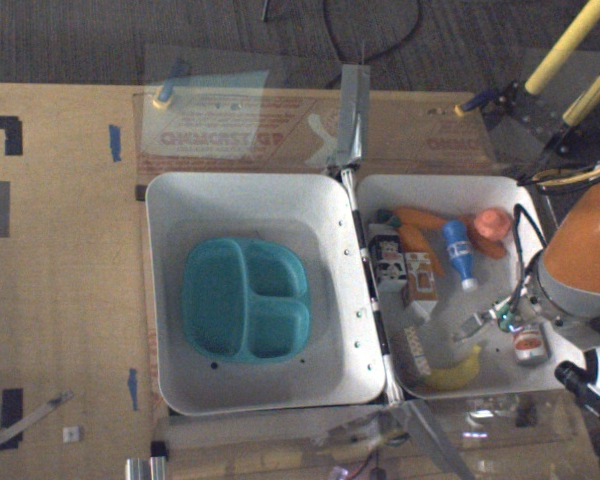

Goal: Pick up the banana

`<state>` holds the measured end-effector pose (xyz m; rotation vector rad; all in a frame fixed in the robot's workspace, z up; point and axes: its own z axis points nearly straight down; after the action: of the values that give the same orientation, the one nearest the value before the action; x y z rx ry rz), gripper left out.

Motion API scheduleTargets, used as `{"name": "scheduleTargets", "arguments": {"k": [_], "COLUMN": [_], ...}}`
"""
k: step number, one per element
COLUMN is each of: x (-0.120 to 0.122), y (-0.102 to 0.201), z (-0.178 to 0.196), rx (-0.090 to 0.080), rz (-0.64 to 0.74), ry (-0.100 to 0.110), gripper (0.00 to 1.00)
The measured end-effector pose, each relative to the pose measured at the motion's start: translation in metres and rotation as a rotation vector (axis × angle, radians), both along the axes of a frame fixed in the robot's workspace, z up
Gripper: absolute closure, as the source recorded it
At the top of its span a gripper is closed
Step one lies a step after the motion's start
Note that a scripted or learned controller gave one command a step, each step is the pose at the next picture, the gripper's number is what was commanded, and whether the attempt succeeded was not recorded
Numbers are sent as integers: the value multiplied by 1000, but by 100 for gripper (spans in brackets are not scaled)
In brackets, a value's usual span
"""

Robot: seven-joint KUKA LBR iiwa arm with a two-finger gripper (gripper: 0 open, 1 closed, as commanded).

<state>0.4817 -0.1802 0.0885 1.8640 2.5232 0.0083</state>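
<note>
Right bin (380,193): banana (456,371) by front wall, open above; snack bar (416,347) and small can (529,344) flanking.

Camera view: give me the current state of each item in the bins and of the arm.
banana: lying flat near the front edge of the right bin, not gripped.
blue bottle: lying on its side.
carrot: lying flat near the bin's back.
small can: lying by the gripper.
teal divided plate: flat in the left bin.
gripper: low over the right bin, above the banana.
</note>
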Motion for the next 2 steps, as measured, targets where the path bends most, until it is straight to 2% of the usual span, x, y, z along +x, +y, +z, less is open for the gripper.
{"name": "scheduleTargets", "arguments": {"k": [1,2], "x": [12,1], "y": [36,-3], "z": [0,0], "rx": [-5,-2], "rz": [-165,-35], "ry": [-3,-4], "gripper": [0,0]}}
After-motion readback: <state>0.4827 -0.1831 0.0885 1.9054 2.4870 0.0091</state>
